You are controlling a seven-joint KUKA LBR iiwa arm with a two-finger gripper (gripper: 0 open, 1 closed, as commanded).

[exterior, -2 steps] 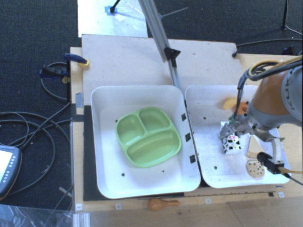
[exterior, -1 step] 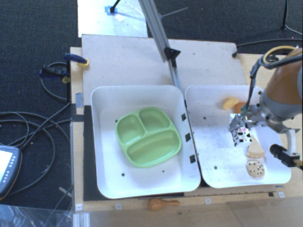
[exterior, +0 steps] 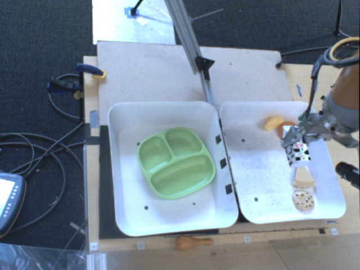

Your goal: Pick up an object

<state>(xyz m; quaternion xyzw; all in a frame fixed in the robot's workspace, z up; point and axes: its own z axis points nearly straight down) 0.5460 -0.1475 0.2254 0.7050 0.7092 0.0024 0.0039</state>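
White plastic bins sit side by side on the worktop (exterior: 146, 72). The left bin (exterior: 126, 167) carries a green divided plate (exterior: 176, 163), lying flat near its middle. The right bin (exterior: 264, 173) has the smaller things: an orange-yellow piece (exterior: 274, 122) near its far wall, a tan toast-shaped piece (exterior: 303, 177) and, just beside it toward the near rim, a round speckled cookie (exterior: 303, 200). From where I stand, the arm (exterior: 344, 103) comes in from the right, and its end effector (exterior: 292, 141) hangs low over the right bin. A small white item with dark spots (exterior: 299, 153) sits right at its tip, possibly touching, but I cannot tell whether the end effector is open or closed, or gripping anything. A brown wooden piece (exterior: 194, 242) lies on the worktop in front of the bins.
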